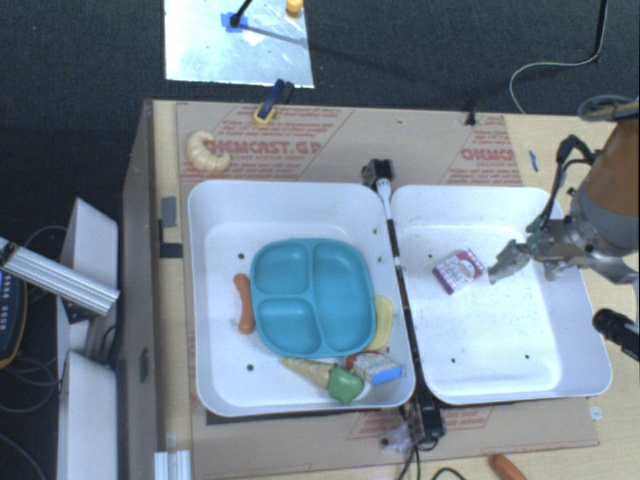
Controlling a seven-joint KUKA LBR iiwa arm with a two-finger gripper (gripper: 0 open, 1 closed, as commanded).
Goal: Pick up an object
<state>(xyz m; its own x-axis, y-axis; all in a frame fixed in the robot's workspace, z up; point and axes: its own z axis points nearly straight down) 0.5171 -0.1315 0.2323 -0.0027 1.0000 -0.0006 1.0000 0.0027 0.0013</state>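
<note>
The red-and-white packet (458, 270) lies flat on the right bin's (520, 383) floor, upper left part — its long axis slanting up toward the right. Just right of it the gripper (508, 261) hovers, fingers spread, nothing between them — apart from the packet.

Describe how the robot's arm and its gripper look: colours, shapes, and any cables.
The arm is a thick, rounded body, orange-tan in its upper part and grey lower down towards the wrist. A dark cable loops beside it. The gripper is a small grey and dark metal assembly that tapers to thin jaws. A separate black rounded part shows below the arm.
</note>
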